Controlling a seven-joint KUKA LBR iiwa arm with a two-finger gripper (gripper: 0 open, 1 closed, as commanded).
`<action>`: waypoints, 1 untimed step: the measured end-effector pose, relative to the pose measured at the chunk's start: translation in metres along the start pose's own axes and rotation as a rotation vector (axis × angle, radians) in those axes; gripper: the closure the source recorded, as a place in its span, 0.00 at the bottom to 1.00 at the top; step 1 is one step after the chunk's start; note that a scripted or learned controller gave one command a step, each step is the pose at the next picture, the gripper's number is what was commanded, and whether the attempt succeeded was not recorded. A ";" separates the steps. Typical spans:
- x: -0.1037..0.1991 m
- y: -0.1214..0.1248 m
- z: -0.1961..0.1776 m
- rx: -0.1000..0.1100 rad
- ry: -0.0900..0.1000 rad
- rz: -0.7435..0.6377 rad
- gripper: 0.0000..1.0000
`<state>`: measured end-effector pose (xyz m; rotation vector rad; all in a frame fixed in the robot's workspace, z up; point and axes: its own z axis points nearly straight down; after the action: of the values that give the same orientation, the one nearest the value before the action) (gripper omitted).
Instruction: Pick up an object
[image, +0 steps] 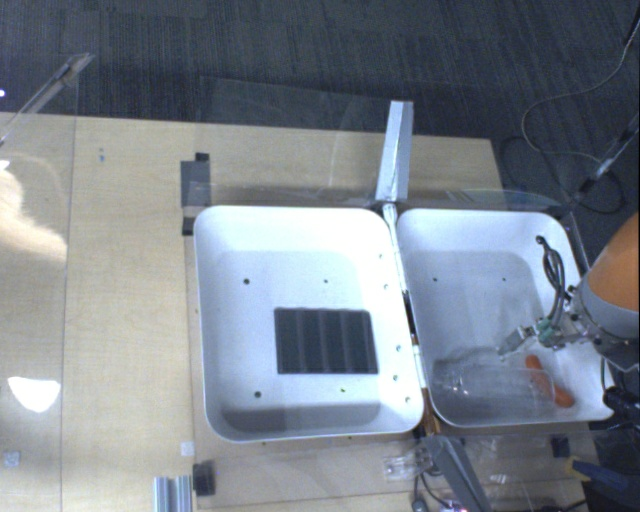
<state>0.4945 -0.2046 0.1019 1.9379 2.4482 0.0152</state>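
Down in the right-hand shallow white plastic bin (470, 240), near its front right corner, the end effector (528, 340) hangs low just above a clear transparent bottle-like object (490, 378) lying on its side. Whether it is wide or narrow cannot be told. Small orange pieces (552, 388) lie beside the bottle. A dark ribbed rectangular mat (325, 340) rests flat in the left white bin (230, 300) on the pale wooden surface (110, 330).

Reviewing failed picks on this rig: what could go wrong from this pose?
1. The clear bottle in the right bin is see-through and round; it may be misjudged or roll away.
2. The gripper sits near the small orange objects and the bin's right wall, so it might nudge them or scrape the wall.
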 end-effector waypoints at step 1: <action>0.000 -0.004 0.012 0.008 0.003 -0.030 0.00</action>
<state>0.4911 -0.2053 0.0894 1.9052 2.4828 0.0088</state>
